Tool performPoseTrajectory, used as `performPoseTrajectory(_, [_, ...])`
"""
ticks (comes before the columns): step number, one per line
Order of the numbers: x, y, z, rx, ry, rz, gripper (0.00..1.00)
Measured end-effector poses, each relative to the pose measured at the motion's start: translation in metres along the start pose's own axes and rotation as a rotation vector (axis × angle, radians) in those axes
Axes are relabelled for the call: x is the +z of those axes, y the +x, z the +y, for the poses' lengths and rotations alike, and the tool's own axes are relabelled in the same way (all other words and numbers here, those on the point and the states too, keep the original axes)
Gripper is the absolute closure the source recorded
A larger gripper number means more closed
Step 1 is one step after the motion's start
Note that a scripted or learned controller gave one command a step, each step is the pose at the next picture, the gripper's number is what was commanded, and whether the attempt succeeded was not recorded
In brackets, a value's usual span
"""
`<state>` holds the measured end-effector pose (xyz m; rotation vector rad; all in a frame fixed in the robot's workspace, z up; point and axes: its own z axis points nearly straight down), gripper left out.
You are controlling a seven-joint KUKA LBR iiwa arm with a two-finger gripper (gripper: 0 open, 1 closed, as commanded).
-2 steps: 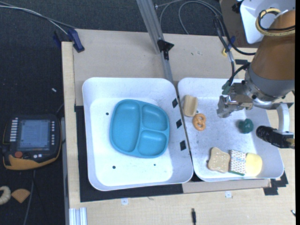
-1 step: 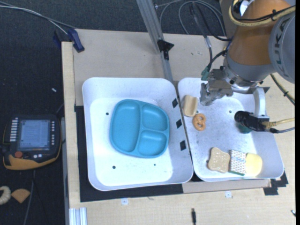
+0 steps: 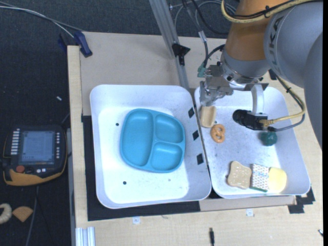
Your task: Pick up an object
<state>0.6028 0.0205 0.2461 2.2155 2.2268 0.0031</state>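
Note:
My gripper (image 3: 208, 99) hangs over the upper left corner of the right bin (image 3: 292, 152), close to the wall between the two bins. Directly under it, touching its tip, is a pale tan wedge-shaped piece (image 3: 207, 116). I cannot make out whether the piece is gripped or just lies beneath. A small orange pretzel (image 3: 218, 133) lies just below and to the right of that piece. A teal ball (image 3: 268, 138) rests further right.
Along the right bin's front edge lie a tan cracker (image 3: 239, 175), a patterned sponge (image 3: 260, 177) and a yellow round piece (image 3: 277, 178). The left bin (image 3: 105, 178) holds a blue divided plate (image 3: 152, 139). A metal post (image 3: 166, 24) rises behind the bins.

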Motion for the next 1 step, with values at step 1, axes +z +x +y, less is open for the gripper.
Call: performPoseTrajectory(1, [0.0187,0.0414,0.0309,0.000,0.000,0.000,1.00])
